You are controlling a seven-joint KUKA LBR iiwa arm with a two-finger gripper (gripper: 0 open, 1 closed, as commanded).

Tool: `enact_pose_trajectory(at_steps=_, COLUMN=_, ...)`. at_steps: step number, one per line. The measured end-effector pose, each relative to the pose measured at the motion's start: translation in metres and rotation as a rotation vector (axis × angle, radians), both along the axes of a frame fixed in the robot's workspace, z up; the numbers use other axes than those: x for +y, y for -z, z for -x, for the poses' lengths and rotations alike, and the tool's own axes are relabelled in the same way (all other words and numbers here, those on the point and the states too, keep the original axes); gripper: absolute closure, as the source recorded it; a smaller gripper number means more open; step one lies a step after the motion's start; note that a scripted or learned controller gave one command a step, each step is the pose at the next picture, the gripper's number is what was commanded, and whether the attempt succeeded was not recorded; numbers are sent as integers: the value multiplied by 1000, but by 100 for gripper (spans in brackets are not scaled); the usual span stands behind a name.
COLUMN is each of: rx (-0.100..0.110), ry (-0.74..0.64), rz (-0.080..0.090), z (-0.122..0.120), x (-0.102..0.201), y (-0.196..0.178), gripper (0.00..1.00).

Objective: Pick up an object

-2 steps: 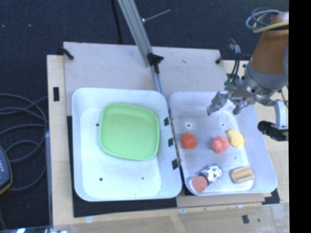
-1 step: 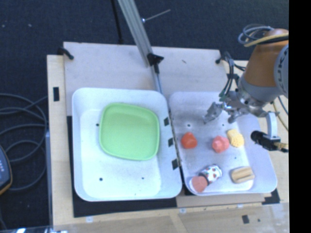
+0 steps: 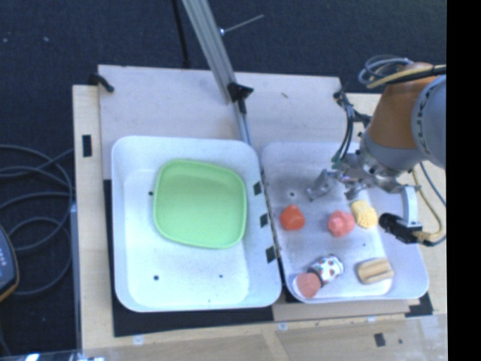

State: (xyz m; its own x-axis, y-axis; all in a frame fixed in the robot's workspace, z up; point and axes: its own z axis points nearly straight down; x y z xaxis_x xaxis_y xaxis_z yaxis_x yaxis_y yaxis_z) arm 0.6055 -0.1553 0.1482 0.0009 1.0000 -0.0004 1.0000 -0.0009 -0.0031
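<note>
Pincer hangs low at twelve o'clock in the right bin, and whether it is spread cannot be told. Orange ball lies at its seven o'clock, apart from it; green plate fills the left bin.

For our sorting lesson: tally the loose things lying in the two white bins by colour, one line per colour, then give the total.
Green: 1, the plate
Orange-red: 1, the ball
Pink or red: 2, the lump and the disc
Yellow: 1, the corn piece
Tan: 1, the bread roll
Mixed colours: 1, the small can
Total: 7
</note>
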Motion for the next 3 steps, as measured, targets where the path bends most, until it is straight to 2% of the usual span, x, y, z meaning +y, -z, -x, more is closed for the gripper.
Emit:
enact_pose_trajectory(at_steps=1, rx=-5, ry=0, rz=-1, z=-1, x=0, y=-13, gripper=100)
enact_pose_trajectory(at_steps=3, rx=-9, ry=-1, rz=0, z=-9, x=7, y=-115, gripper=100)
